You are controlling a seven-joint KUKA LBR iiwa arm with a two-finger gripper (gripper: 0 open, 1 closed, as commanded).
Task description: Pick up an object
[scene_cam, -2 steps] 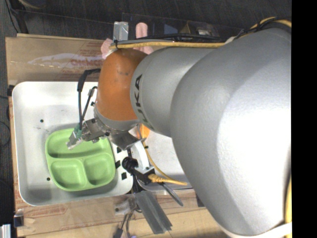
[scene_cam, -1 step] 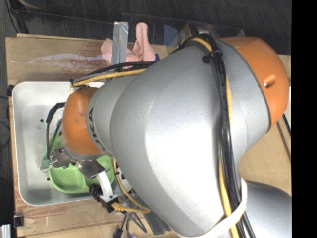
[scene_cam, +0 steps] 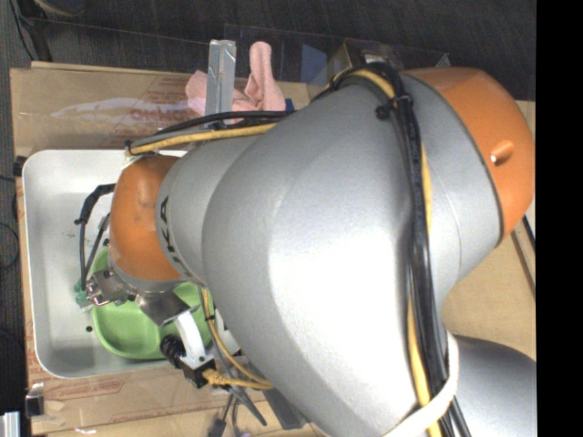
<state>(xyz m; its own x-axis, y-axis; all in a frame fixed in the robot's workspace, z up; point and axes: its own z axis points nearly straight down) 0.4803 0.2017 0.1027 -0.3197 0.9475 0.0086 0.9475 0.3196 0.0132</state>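
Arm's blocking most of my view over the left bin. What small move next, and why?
Probably lift straight up a little. The hand sits low in the left bin over a green object, and the arm hides its grasping end, so a short rise would likely reveal whether anything comes up.

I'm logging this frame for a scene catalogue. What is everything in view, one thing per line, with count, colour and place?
bin: one, white, left side of the bench.
green object: one, light green, in the bin's lower part, under the arm's wrist.
pink object: one, pink, beyond the bin's far edge, top centre.
bench: one, tan, around the bin.
floor: dark, along the top.
arm: one, grey with orange bands, reaching from the right over the bin.
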